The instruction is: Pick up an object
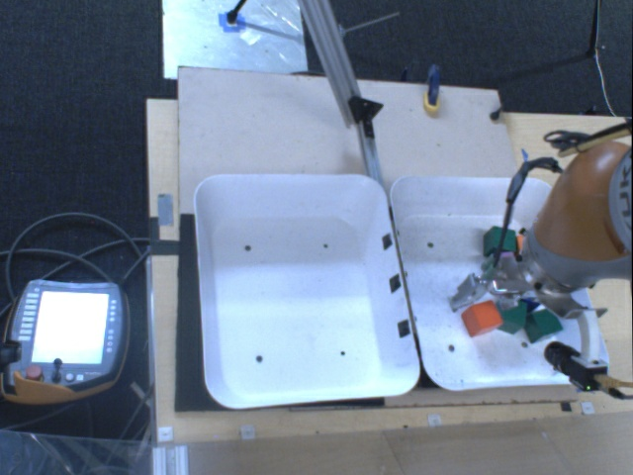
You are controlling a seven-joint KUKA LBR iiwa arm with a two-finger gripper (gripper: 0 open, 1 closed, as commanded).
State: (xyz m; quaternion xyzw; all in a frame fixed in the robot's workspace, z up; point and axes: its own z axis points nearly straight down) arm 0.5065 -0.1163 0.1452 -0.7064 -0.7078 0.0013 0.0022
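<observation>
In the right bin point(435, 369) my gripper point(475, 291) hangs low over the floor, reaching in from the right. An orange block point(482, 319) lies just below and right of its tip, touching or nearly touching it. A green block point(498, 240) lies farther back, partly behind the wrist. Two more green blocks point(517, 318) point(543, 326) sit to the right of the orange one, partly under the arm. Whether anything is gripped cannot be made out.
The left bin point(213, 265) stands beside the right one, split from it by a shared rim point(396, 285). A slanted metal pole point(336, 57) rises behind the bins. A teach pendant point(64, 339) lies at the far left, off the bench.
</observation>
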